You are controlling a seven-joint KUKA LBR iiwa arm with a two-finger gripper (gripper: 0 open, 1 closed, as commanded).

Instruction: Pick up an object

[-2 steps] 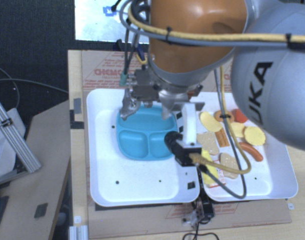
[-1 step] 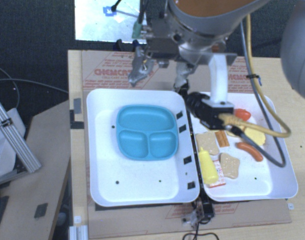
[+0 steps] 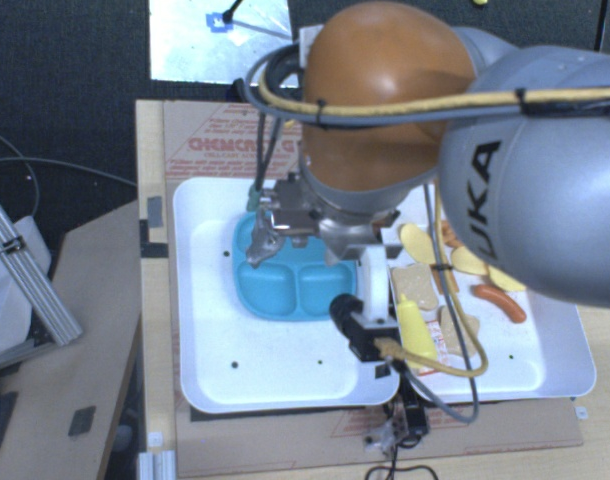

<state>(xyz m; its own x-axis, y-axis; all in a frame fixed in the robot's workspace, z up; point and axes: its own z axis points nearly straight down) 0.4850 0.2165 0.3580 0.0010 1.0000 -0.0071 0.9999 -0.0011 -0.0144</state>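
The grey arm (image 3: 545, 198) with its orange band (image 3: 385, 78) looms closest, reaching in over the two shallow white bins and covering much of them. Below the band, the gripper (image 3: 285, 230) hangs over the far edge of a blue divided tray (image 3: 285, 288); I cannot tell how the fingers stand, since the wrist hides them. The tray lies flat in the white bin (image 3: 215, 368) and its compartments look bare where they show. Right of the tray, beyond the divide, lie the other things: a yellow piece like a banana (image 3: 417, 330) nearest it, a tan slice like bread (image 3: 417, 286) just behind that, a pale yellow piece (image 3: 417, 240) farther back, and a reddish sausage shape (image 3: 500, 301) farther right. Cardboard (image 3: 215, 133) lies under the bins on the surface (image 3: 95, 258).
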